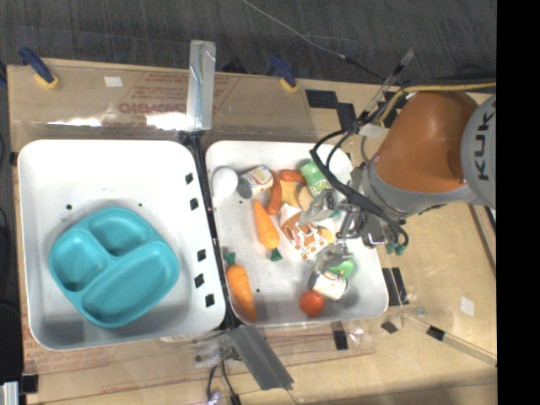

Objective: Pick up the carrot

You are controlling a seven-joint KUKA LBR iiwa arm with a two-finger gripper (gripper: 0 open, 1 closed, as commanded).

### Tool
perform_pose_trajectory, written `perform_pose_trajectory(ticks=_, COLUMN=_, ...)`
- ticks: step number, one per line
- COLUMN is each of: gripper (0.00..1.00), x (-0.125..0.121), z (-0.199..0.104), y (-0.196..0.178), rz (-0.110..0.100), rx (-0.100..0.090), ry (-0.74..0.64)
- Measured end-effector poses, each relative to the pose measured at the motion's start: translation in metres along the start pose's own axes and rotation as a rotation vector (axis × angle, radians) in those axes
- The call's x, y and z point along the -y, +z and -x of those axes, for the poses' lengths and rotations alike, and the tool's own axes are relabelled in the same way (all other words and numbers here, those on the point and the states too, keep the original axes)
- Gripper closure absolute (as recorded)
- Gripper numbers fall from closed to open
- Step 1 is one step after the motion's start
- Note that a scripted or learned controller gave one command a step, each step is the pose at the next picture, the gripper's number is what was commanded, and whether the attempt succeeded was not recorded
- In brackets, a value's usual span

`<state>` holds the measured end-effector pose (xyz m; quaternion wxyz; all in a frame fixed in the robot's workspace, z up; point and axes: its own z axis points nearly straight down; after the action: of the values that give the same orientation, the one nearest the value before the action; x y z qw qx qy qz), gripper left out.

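Gripper (pixel 337 241) hovers over right bin (pixel 364 306) clutter; finger state cannot be told. 2 carrots (pixel 266 224) (pixel 240 287) lie well left. Risk: descent here grabs the wrong item.

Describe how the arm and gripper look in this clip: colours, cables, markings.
The arm is grey with a broad orange band above the wrist and part of black "KUKA" lettering on its side. Black cables loop from the wrist region. The gripper is a metallic grey assembly with small teal-green parts.
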<state>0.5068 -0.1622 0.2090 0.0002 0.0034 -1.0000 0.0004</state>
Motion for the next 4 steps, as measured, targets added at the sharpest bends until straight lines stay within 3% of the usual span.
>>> perform_pose_trajectory(ticks=1, gripper=0.00, x=-0.053, z=-0.017, y=0.081, rz=0.004, rx=-0.006, ry=0.068)
perform_pose_trajectory(ticks=2, gripper=0.00, x=-0.069, z=0.069, y=0.118, rz=0.002, rx=-0.001, ry=0.138)
perform_pose_trajectory(ticks=3, gripper=1.00, x=-0.070, z=0.071, y=0.107, rz=0.001, rx=0.002, ry=0.130)
perform_pose_trajectory(ticks=4, gripper=1.00, x=-0.089, z=0.058, y=-0.004, rz=0.001, rx=0.009, ry=0.299)
